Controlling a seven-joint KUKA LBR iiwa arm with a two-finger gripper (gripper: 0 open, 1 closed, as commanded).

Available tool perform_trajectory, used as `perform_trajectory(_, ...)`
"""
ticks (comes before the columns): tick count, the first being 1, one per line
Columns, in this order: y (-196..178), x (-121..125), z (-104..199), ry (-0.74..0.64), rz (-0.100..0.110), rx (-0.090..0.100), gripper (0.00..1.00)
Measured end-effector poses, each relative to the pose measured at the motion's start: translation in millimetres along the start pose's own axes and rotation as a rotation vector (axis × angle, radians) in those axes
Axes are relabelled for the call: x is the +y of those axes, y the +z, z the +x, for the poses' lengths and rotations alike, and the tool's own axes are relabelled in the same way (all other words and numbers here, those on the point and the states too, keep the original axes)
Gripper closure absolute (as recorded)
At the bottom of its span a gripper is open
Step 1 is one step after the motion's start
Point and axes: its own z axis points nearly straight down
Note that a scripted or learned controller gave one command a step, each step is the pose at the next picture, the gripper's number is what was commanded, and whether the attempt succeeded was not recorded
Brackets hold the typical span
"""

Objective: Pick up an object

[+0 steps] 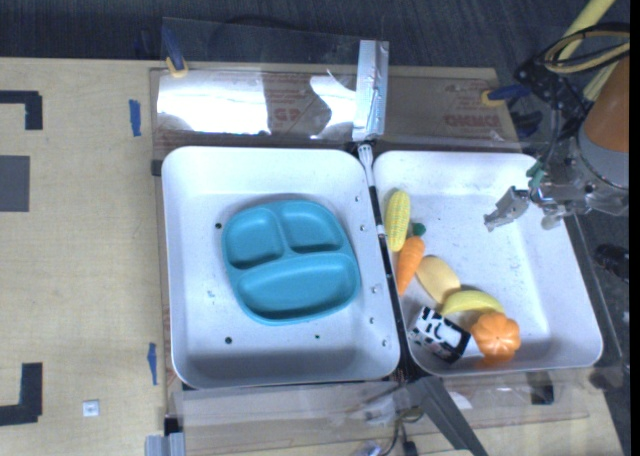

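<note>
**Arm at the right bin's far right edge, nothing in its grip**

The arm reaches in from the right, its gripper hanging over the far right part of the right bin; its fingers stand apart with nothing between them.

Two bins: the left bin bears one blue divided plate. The right one has six objects (all crowded along its left and near side): one corn cob, one carrot, one potato, one banana, one orange, one black-and-white toy.
</note>
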Motion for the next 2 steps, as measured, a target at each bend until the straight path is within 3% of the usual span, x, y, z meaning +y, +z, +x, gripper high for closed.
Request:
perform_trajectory(1,109,-65,24,-0.107,0.011,0.003,0.0)
perform_trajectory(2,93,-60,23,-0.107,-0.006,-0.003,1.0)
